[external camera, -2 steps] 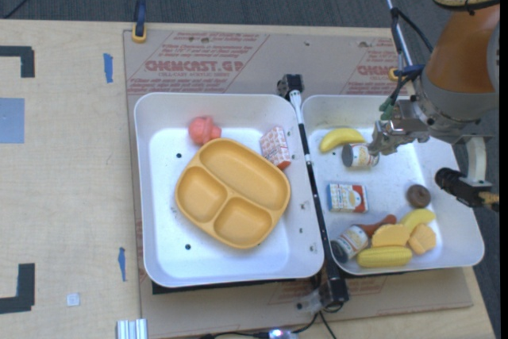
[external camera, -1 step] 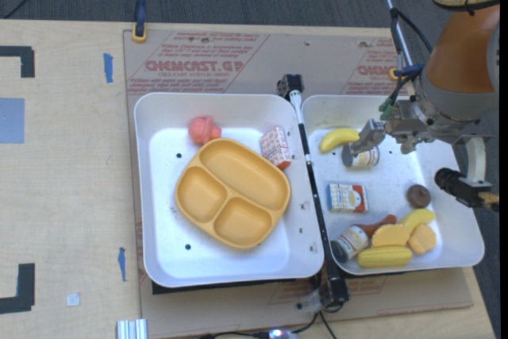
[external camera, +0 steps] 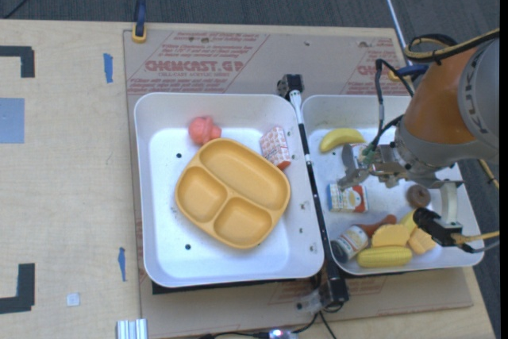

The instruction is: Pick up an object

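Nearest us, along the right bin's (external camera: 476, 266) front wall, lay a crowded heap: a small jar (external camera: 352, 240), a yellow corn-like piece (external camera: 385, 256) and yellow blocks (external camera: 394, 235), all touching or nearly so. Just behind them stood a little carton (external camera: 348, 198), and above it hung the gripper (external camera: 357, 167), pointing down between the carton and a banana (external camera: 341, 140) farther back. We could not tell how wide the gripper stood, and we saw nothing held in it. The carton looked the likeliest target.

We judged the main risk to be a glancing descent: the carton was tilted, so contact might tip or push it into the heap rather than close on it. The centre wall between the bins stood near on the gripper's left, leaving little room that way.

In the left bin (external camera: 151, 171) sat a yellow tray (external camera: 232, 193), a pink ball (external camera: 204, 129) and a packet (external camera: 275, 145), with open white floor around them. Beyond lay the surface (external camera: 63, 171).
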